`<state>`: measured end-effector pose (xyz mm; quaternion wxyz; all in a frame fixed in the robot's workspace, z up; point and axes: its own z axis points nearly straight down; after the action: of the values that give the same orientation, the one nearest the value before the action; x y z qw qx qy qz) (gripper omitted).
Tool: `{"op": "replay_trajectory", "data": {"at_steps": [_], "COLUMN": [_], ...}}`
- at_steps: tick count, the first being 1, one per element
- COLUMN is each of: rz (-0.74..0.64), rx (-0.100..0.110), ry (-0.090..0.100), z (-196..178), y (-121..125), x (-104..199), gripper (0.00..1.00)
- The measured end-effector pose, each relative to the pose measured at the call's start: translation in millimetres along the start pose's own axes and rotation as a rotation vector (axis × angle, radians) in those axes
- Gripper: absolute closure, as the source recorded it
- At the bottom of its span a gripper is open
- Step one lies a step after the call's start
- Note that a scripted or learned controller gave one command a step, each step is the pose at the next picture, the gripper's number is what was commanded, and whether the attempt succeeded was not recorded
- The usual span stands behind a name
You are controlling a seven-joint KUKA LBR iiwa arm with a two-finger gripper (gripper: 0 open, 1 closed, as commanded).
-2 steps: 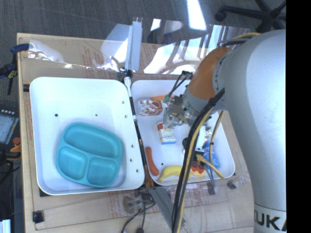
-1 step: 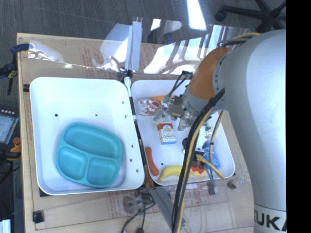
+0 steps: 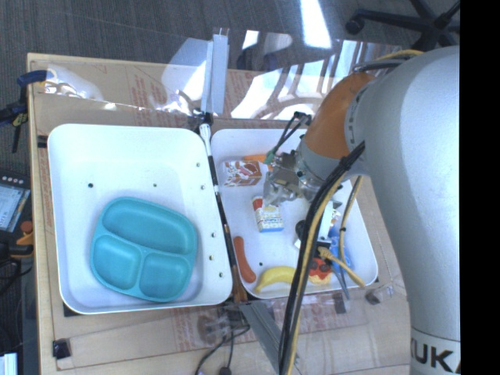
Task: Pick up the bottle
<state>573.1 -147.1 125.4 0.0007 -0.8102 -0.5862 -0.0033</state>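
On the bench point(image 3: 117, 92), camera view, two shallow white bins side by side.

Left bin point(image 3: 78, 155): one turquoise divided tray point(image 3: 143, 248), three compartments, lying flat toward the near side of the bin. Remaining floor white.

Right bin point(image 3: 234, 143): several small items.
- Bottle point(image 3: 269, 214): small, white-labelled with a reddish end, lying near the middle of the bin, directly under the gripper.
- Packet point(image 3: 242, 172): white and red-brown wrapper, at the far-left part of the bin, just beside the bottle's far side.
- Sausage-shaped item point(image 3: 244, 258): red-orange, elongated, lying along the left wall toward the near end.
- Banana point(image 3: 276, 277): yellow, curved, at the near edge of the bin.
- Further items, blue, orange and yellow, at the near-right corner, partly hidden behind cables; kind cannot be told.

Arm point(image 3: 414, 170): grey, with orange band point(image 3: 332, 123), entering from the right and covering much of the right bin.

Gripper point(image 3: 273, 201): lowered over the centre of the right bin, tip at the bottle's upper end. State of the fingers: cannot tell, whether spread or closed; contact with the bottle likewise cannot be told.
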Motion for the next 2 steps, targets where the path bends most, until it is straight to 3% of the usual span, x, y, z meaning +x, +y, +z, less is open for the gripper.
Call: {"op": "replay_trajectory", "data": {"at_steps": [1,2], "rz": [-0.001,0.341], "rx": [0.000,0.004], "ry": [0.000,-0.009], "z": [0.1,33.9], "y": [-0.1,-100.8], "x": [0.1,-5.7], "gripper": [0.00,0.00]}}
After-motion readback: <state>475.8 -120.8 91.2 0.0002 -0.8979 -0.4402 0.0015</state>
